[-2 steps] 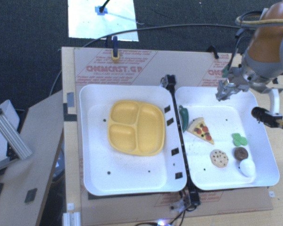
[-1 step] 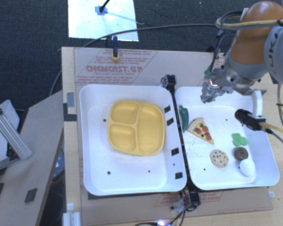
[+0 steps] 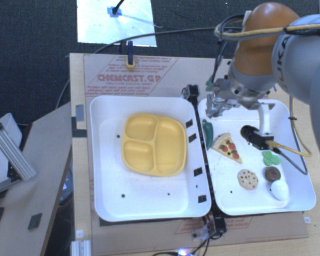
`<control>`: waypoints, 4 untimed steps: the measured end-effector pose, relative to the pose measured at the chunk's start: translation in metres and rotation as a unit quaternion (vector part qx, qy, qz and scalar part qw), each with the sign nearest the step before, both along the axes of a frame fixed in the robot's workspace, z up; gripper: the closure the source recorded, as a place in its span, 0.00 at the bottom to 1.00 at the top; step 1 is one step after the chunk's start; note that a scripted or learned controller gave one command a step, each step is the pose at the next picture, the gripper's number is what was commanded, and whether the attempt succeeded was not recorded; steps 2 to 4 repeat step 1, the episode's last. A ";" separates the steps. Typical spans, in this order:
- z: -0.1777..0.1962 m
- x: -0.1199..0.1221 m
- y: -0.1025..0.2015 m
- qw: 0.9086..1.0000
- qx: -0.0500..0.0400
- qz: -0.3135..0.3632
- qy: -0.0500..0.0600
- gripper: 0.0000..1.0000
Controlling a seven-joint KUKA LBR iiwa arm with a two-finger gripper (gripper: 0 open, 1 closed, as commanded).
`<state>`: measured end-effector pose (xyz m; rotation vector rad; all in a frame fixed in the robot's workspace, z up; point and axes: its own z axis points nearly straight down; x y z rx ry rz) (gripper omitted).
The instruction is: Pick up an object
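Crowding the gripper (image 3: 215, 109): green pepper (image 3: 207, 132), pizza slice (image 3: 227, 148).

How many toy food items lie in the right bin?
6, maybe more under the arm: green pepper at the left wall, pizza slice, cookie, green piece, brown donut, white egg in the front right corner.

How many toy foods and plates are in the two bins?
Yellow divided plastic plate: 1
Toy foods: 6 (green pepper, pizza slice, chocolate-chip cookie, green leafy piece, brown round piece, white egg)
Total: 7
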<state>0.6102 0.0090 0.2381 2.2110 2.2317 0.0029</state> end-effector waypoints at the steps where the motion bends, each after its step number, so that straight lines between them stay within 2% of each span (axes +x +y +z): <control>1: -0.013 -0.012 0.053 1.000 0.000 0.000 0.001 1.00; 4: -0.013 -0.012 0.053 1.000 0.000 0.000 0.001 1.00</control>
